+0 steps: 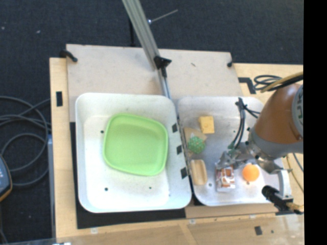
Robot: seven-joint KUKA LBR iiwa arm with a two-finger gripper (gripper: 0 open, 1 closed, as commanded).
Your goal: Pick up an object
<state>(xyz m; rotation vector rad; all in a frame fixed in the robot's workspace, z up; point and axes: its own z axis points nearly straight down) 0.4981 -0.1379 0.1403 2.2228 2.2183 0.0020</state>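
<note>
The right bin [217, 104] holds a yellow block [206, 124] near its back, a green speckled ball [196, 144] on a tan piece, a tan bread-like piece [198, 172] at the front left, a red-and-white packet [225, 178] and an orange ball [250, 173]. My gripper [226, 163] hangs low in this bin, just above the packet and left of the orange ball. The arm's orange band [276, 121] covers the bin's right side.
The left bin [87, 152] carries a light green square plate [136, 144]. A slanted metal pole [144, 32] rises from the divide between the bins at the back. Cables lie on the dark floor at left.
</note>
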